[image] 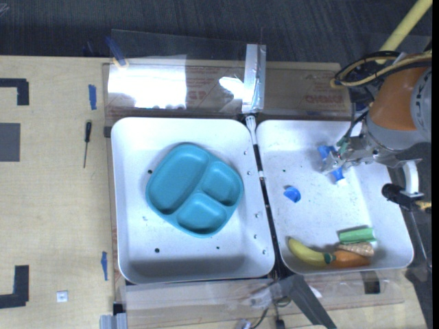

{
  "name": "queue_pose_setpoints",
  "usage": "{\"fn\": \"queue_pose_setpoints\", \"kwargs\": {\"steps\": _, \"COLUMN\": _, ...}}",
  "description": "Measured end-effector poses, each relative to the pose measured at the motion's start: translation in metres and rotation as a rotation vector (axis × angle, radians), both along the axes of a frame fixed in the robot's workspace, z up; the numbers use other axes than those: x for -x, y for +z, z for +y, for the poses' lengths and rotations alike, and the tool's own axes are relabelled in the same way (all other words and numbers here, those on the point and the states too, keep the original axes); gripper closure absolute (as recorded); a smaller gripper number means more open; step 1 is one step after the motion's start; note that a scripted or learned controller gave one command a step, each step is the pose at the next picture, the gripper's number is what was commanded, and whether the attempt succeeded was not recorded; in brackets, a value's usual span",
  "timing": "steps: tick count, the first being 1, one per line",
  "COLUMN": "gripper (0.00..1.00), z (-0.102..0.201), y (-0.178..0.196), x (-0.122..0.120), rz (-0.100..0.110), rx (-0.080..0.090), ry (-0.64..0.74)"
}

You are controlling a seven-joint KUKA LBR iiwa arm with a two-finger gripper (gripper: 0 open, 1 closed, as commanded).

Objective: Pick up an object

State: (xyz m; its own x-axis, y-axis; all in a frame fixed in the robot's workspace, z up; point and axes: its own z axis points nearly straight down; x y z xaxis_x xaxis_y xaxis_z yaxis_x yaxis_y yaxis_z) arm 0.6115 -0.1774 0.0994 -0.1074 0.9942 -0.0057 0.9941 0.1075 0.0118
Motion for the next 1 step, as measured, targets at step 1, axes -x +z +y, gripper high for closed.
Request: {"fn": "queue_pose_setpoints", "kwargs": {"steps": 1, "gripper": 1.00, "z": 0.1133, "y": 0.0899, "x": -0.0179, "rz": 0.002, "rx": -0.007, "ry": 0.013}}
